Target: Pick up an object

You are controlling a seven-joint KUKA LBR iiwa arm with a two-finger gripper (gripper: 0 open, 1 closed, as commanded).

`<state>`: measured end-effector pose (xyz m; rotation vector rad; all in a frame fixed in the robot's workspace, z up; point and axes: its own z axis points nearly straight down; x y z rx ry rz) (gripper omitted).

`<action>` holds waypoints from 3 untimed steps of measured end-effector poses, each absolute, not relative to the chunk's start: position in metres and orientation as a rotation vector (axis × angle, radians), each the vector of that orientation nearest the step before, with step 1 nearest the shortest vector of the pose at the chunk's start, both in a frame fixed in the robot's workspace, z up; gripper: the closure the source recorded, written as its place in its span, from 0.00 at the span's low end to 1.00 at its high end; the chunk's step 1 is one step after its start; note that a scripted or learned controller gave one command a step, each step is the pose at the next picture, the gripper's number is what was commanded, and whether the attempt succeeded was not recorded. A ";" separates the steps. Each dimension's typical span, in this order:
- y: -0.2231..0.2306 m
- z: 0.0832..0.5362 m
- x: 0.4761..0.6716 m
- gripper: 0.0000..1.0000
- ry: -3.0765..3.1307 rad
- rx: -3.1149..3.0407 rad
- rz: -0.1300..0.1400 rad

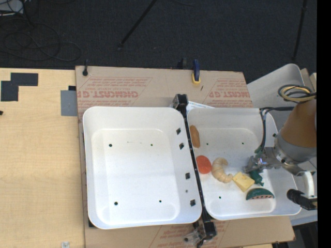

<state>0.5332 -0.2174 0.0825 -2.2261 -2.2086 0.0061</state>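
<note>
Camera view gives us a yellow block (243, 181) lying in the right bin (227, 123), just below and a little left of the hand (257, 164), close enough that we judge it the likeliest thing to be picked. A green wedge-shaped toy (259, 193) lies just below the block, and a pale curved piece (222, 169) sits left of the hand, with an orange ball (203, 164) beyond it and a brown oblong (195, 136) farther up by the divider. We cannot tell whether the hand is open or closed; it sits low over the bin floor and we see nothing between its parts. So we judge the task early: the approach is made, but no object is lifted, and gripping and raising remain. Farther left across the divider is the left bin (98, 138), both bins resting on the counter (36, 159)
</note>
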 end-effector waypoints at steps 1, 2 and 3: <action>-0.214 0.088 0.565 1.00 -2.222 -2.220 0.000; -0.183 0.088 0.621 1.00 -2.227 -2.217 -0.004; -0.184 0.088 0.645 1.00 -2.223 -2.221 -0.001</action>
